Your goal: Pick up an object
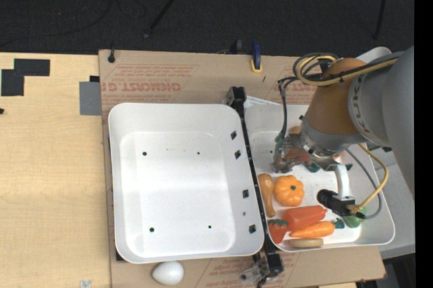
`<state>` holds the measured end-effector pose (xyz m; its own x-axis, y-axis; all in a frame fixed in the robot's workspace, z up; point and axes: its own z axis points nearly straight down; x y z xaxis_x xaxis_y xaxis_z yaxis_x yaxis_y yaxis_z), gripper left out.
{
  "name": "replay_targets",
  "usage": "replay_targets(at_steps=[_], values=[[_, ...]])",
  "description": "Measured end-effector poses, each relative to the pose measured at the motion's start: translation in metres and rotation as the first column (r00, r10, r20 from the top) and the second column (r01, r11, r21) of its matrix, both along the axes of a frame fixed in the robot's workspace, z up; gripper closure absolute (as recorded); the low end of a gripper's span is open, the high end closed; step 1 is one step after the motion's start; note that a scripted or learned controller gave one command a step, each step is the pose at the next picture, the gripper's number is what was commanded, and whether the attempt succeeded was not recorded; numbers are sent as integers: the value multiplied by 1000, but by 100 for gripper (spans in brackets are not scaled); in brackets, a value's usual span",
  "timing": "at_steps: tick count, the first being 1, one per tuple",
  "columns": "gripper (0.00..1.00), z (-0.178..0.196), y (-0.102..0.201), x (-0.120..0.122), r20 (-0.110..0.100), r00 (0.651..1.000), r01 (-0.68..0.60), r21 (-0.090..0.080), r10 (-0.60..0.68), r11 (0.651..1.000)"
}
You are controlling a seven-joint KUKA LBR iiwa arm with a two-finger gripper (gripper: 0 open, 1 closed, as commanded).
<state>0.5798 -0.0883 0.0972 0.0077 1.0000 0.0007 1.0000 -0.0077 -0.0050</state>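
My gripper [285, 157] reaches down into the right bin [387, 231], near its left wall and just above the toy food. Right below it lies an orange pumpkin [289, 190], with a tan bread-like piece [266, 193] to the pumpkin's left. Nearer the front edge are a red pepper [304, 216], a carrot [312, 230], a strawberry [277, 231] and a small tan piece [308, 243]. The wrist hides the gripper's tips, and nothing shows between them.
The left bin [116, 124] stands beside the right one, divided from it by a black-clipped rim [245, 158]. A white egg [168, 272] lies on the cardboard in front of the left bin. The arm covers the right bin's back right part.
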Motion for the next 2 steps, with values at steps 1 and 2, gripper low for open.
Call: replay_targets(at_steps=[1,2], values=[[100,186,105,40,23,1000,-18,3,18,1000],[100,240,115,66,10,1000,-9,-1,9,1000]])
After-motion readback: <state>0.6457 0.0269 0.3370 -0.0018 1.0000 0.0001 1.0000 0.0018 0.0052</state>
